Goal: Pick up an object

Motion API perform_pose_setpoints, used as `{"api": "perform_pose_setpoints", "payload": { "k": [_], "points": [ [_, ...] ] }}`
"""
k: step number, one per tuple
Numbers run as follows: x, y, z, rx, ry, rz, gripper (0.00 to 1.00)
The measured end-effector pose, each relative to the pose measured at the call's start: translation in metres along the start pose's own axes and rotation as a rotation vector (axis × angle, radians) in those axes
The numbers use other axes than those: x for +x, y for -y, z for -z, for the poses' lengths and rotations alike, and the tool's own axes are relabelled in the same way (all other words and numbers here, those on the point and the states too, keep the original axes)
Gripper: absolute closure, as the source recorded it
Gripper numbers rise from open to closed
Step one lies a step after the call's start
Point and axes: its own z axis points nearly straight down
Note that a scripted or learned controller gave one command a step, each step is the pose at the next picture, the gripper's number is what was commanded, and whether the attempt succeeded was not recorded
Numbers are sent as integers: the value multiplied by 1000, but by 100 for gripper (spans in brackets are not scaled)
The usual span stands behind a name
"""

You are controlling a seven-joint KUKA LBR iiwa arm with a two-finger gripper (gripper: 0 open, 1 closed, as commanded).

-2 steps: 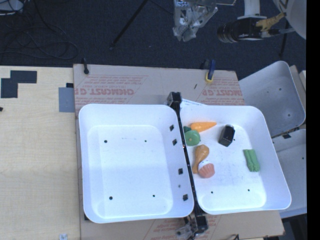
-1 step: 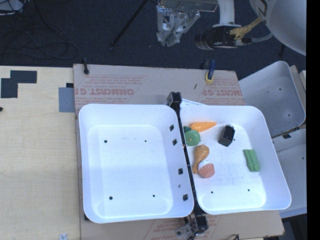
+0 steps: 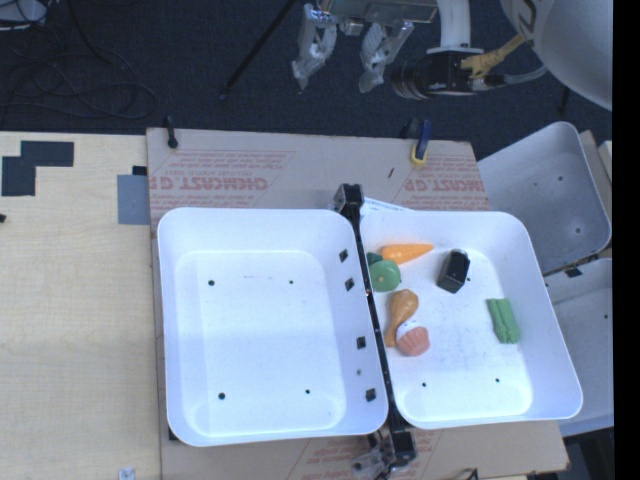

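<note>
Objects grouped in the right-hand white bin, toward its left half. Orange carrot lying flat near the bin's top left, pointing right. Just below its left end, a green round piece pressed close to the divider between the bins. Small black block to the right of the carrot, apart from it. Tan pear-shaped gourd lower down, tilted, with a pink ridged piece touching its lower end. Green ridged piece well apart on the right side of the bin, lying lengthwise.

Left-hand white bin side by side with the first, joined along a black clip strip down the middle. Both bins resting on a sheet of printed cardboard, laid over the pale wooden table. Yellow-handled clamp at the cardboard's far edge.

Hand raised high above the far side of the table, well clear of both bins, over dark floor with cables. Two silver fingers hanging down, spread apart, gripping nothing. Grey arm entering from the upper right.
</note>
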Motion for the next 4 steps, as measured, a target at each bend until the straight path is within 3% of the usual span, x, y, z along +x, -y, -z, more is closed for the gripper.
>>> {"api": "perform_pose_setpoints", "payload": {
  "k": [1, 2, 3, 4],
  "points": [
    [1, 0, 9, 4, 1, 4, 100],
    [1, 0, 9, 4, 1, 5, 0],
    [3, 1, 18, 8, 2, 10, 100],
    [3, 1, 18, 9, 2, 11, 0]
  ]
}}
